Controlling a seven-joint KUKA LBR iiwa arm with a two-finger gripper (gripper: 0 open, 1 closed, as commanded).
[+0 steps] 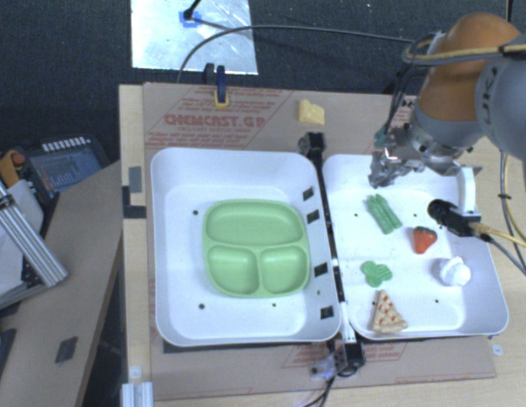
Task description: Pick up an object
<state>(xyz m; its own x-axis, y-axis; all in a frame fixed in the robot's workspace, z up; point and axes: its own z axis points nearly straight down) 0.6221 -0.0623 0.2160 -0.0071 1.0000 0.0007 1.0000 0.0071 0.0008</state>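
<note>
Grey arm's gripper poised over right bin, just above green beans, jaws' state unclear, strawberry and pizza slice nearby.

White bins are holding a pale green divided plate, green beans, a red strawberry, and a speckled orange pizza slice.
</note>
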